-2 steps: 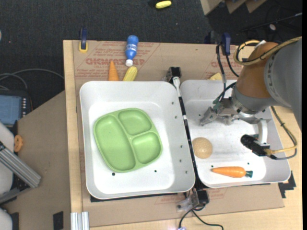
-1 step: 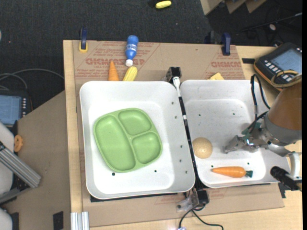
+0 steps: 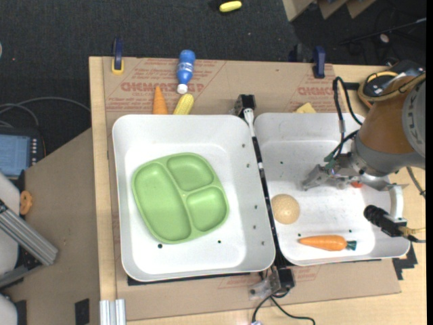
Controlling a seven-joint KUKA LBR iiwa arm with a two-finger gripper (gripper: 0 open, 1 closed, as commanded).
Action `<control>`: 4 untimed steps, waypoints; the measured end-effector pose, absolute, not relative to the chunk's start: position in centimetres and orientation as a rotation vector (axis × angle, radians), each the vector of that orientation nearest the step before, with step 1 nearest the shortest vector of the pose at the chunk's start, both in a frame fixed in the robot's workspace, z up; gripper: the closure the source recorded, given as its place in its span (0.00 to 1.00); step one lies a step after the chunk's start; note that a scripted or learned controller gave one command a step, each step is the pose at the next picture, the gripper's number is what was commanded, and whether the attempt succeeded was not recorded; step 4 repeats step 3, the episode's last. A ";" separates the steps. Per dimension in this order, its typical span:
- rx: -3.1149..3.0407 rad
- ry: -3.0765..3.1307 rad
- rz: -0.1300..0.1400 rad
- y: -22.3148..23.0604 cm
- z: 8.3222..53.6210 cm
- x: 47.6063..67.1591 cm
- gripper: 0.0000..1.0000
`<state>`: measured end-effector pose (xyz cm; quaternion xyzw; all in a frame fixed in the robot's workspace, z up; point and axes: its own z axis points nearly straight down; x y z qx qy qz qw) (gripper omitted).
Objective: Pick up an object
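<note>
In the right bin (image 3: pixel 298 131) lie a pale round ball-like object (image 3: pixel 285 208) near its left wall and an orange carrot (image 3: pixel 326 243) with a green tip by the front wall. My gripper (image 3: pixel 312 178) hangs over the middle of this bin, pointing left, above and to the right of the round object. Nothing shows between its fingers. The left bin (image 3: pixel 135 141) holds a green divided plate (image 3: pixel 179 196).
On the cardboard behind the left bin lie a blue and white bottle (image 3: pixel 185 70), a small orange carrot (image 3: pixel 159 102) and a yellow corn piece (image 3: pixel 183 104). A yellow thing (image 3: pixel 231 7) lies on the dark floor beyond the bench. A yellow wedge (image 3: pixel 306 108) lies behind the right bin.
</note>
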<state>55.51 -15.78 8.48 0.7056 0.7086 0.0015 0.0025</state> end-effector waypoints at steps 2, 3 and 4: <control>2.227 2.216 -0.003 -10.1 18.0 51.9 0.00; 2.223 2.227 -0.004 -9.4 8.2 54.1 0.00; 2.223 2.227 -0.004 -9.4 8.2 54.1 0.00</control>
